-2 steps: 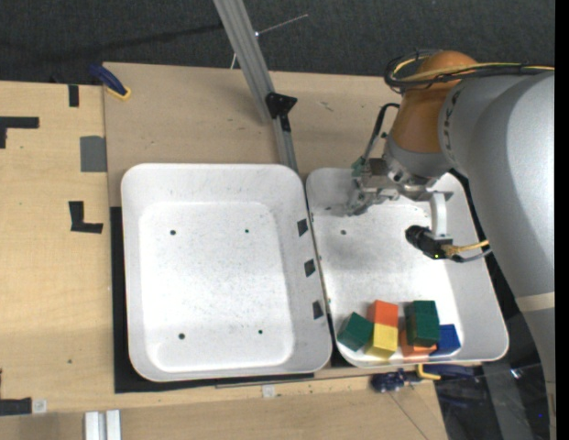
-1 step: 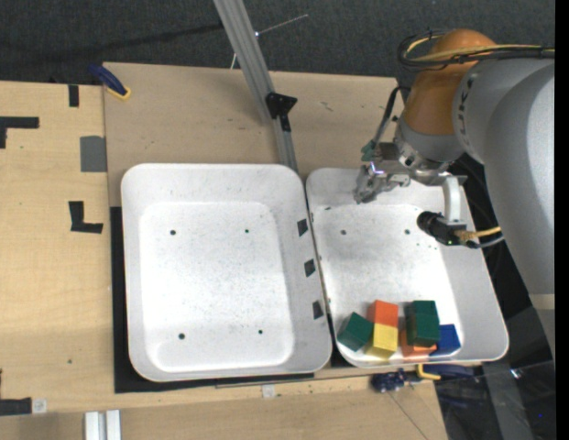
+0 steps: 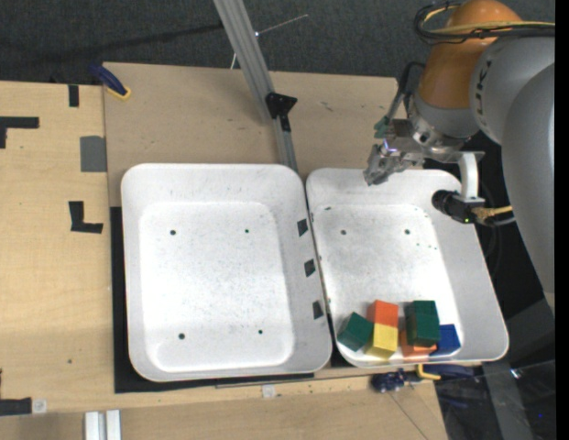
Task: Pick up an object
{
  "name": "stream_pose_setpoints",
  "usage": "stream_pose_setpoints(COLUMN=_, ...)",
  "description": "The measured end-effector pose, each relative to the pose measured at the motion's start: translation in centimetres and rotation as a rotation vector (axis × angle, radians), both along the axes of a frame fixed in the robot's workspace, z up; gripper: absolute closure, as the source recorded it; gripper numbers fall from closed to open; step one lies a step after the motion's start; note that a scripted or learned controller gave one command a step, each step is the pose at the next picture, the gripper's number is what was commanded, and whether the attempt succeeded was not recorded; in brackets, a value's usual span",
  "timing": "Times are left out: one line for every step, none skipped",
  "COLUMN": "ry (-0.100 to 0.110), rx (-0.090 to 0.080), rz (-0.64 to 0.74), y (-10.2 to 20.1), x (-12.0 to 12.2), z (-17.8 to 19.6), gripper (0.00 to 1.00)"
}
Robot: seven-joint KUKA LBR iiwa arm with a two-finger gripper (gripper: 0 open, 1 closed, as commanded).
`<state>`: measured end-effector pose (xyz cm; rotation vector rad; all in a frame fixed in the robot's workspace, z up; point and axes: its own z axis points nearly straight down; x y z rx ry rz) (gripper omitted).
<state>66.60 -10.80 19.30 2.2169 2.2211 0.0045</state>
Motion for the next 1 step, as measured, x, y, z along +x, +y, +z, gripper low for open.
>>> stream_pose_setpoints(ry=0.001, rx=0.000, rz=0.000, y=0.07, x=0.10, z=3.87, gripper=1.00)
